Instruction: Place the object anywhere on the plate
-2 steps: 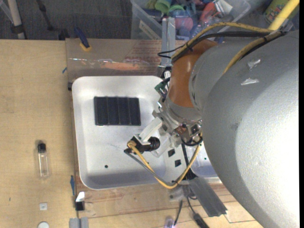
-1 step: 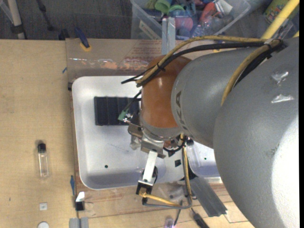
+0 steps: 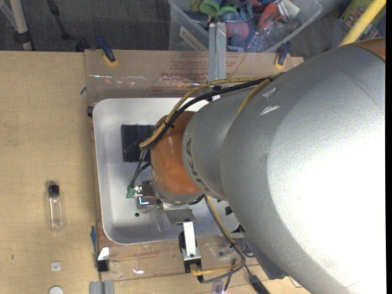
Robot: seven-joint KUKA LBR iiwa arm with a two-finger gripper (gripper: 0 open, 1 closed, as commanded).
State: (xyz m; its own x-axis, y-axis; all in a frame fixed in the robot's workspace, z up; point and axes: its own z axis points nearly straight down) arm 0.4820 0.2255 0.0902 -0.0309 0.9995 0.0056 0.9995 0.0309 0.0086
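Since the arm (image 3: pixel 294 164) hangs over most of the white bin (image 3: pixel 110 164), we log little: one flat black item (image 3: pixel 136 142) lies on the bin floor near its far left corner, and we cannot tell whether it is the object or the plate. It looks thin, stiff and light; we judge an edge the best hold. We cannot tell whether the gripper (image 3: pixel 153 204), under the wrist, is wide or closed. Bin floor is smooth and glossy. A wooden table (image 3: pixel 37 121) carries a small vial (image 3: pixel 55 204); a clear crate of oddments (image 3: pixel 245 11) stands behind.
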